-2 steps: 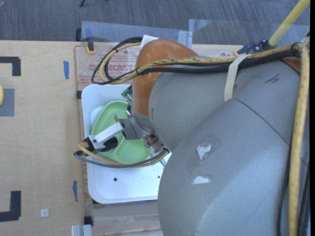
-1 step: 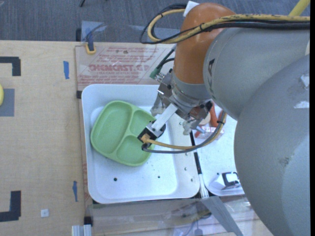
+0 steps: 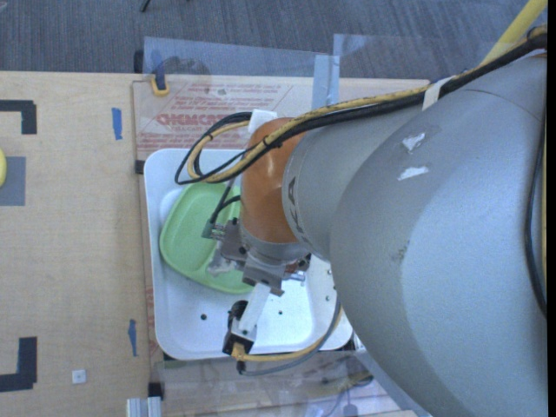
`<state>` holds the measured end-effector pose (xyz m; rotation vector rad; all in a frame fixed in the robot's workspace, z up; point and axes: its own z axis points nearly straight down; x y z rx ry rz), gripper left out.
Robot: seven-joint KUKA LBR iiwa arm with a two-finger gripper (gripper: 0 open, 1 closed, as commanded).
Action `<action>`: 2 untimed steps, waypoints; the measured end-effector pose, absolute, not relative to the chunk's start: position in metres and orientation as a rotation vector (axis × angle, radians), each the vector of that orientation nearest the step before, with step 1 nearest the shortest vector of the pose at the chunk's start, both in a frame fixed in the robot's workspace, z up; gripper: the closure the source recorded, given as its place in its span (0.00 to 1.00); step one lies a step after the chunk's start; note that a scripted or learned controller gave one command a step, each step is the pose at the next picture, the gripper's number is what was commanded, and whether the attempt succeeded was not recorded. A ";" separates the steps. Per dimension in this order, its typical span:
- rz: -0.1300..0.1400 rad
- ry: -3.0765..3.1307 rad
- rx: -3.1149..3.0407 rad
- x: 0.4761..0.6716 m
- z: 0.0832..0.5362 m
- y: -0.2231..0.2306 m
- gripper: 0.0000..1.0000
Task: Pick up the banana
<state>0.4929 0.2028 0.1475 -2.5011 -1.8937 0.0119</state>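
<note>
Presently, gripper [image 3: 233, 252]: over green dish [image 3: 187, 224] in white bin [image 3: 174, 337]; claw state cannot be told.
Banana: centre claw across its narrow width before closing.

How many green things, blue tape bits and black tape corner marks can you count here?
Green plate in the white bin: 1
Blue tape strips on the bench, one higher up, one lower down: 2
Black tape corner marks on the bench, one higher up, one lower down: 2
Total: 5
The arm hides part of the bin, so this counts just what shows.
</note>
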 end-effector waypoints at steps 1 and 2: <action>-0.012 -1.519 -2.746 0.539 0.104 0.187 0.00; 0.111 -1.700 -2.574 0.597 0.113 0.170 0.00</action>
